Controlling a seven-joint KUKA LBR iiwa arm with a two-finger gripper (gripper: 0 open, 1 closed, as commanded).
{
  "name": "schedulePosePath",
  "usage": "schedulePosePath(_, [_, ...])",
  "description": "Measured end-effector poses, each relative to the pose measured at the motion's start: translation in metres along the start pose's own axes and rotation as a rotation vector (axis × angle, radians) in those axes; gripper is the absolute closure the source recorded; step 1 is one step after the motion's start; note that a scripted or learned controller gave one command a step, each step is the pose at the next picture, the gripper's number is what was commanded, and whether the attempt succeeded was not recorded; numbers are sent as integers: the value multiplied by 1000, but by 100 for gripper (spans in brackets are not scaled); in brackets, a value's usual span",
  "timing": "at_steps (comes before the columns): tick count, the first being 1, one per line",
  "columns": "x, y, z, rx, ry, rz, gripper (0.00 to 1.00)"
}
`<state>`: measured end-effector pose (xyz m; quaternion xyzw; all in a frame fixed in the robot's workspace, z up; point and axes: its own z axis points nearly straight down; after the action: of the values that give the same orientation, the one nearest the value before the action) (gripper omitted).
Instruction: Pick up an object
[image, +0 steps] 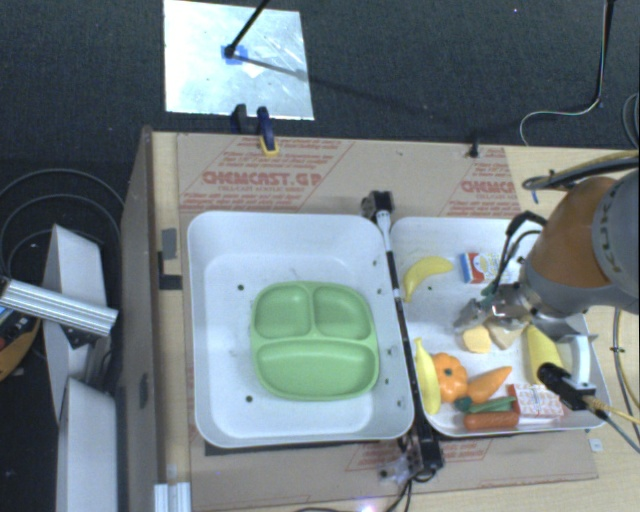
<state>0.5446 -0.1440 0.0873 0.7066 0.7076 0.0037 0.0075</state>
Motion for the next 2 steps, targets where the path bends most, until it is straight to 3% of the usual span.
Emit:
schedulePosePath(1, [-2,3,-14,-5,-5,0,100])
schedulePosePath(2, [-60,17,-120,3,-2,4,100])
